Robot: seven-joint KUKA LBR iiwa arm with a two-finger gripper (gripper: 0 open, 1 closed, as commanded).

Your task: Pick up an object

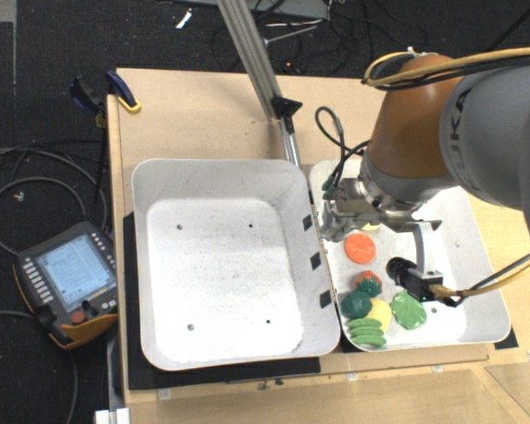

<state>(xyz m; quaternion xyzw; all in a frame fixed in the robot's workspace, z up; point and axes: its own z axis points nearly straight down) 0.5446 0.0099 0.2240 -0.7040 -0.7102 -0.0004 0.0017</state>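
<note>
Hanging over the right bin (477,237), the end effector (349,223) sat just above an orange ball (360,248); its grip state could not be told.

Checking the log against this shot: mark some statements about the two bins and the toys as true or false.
1. The toys lie in the right bin. True.
2. The orange round toy lies in the left bin. False: it lies in the right bin, near the arm.
3. The green ridged toy lies near the right bin's front edge. True.
4. The yellow toy lies alone, far from the others. False: it sits among the green toys.
</note>
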